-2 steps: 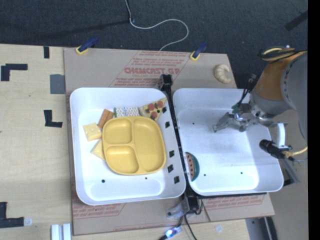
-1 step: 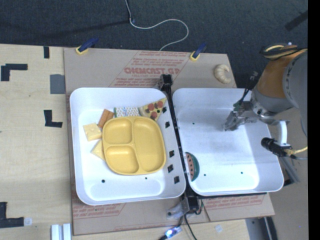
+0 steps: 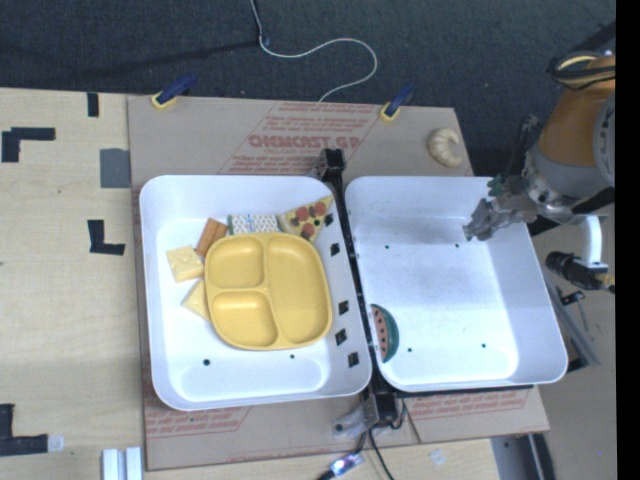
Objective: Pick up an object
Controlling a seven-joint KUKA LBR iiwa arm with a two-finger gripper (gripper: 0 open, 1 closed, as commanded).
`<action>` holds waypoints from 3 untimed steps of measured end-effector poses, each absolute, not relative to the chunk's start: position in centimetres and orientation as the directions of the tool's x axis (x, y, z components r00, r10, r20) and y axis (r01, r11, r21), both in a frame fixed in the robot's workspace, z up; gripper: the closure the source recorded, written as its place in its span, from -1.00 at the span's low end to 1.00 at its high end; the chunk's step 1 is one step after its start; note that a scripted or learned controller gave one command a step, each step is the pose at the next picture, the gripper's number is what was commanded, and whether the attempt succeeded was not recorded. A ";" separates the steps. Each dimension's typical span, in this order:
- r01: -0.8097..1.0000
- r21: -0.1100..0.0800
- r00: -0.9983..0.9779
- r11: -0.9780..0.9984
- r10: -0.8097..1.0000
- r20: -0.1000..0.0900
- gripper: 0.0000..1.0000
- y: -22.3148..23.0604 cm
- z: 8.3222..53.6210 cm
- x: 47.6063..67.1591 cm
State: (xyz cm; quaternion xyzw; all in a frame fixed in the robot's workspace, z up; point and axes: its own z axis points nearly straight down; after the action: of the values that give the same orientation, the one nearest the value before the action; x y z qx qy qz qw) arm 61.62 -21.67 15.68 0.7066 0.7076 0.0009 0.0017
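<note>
Entry: gripper [image 3: 478,226] hovering at right bin's [image 3: 450,368] far right corner.
We are risking a miss: yellow divided plate [image 3: 268,290] is occupying the left bin [image 3: 160,268]; pincer state we cannot tell.

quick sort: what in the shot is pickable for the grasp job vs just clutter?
Job:
yellow divided plate, left bin
small food-like pieces round the plate
round piece, right bin
gripper, over right bin

Clutter:
cardboard sheet
two clips
white cable
beige lump

A yellow divided plate [image 3: 268,290] lies in a white bin [image 3: 160,268] on brown cardboard [image 3: 290,138].
</note>
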 end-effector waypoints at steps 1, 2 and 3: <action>1.000 0.004 -0.002 0.002 1.000 -0.001 1.00 -21.4 21.4 62.6; 1.000 0.001 -0.001 0.001 1.000 0.000 1.00 -21.3 22.5 62.7; 1.000 -0.002 -0.005 0.005 1.000 0.001 1.00 -15.5 22.3 61.3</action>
State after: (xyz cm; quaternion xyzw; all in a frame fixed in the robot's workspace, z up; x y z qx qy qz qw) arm 61.27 -15.49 22.27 0.7055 0.7087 -0.0006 -0.0011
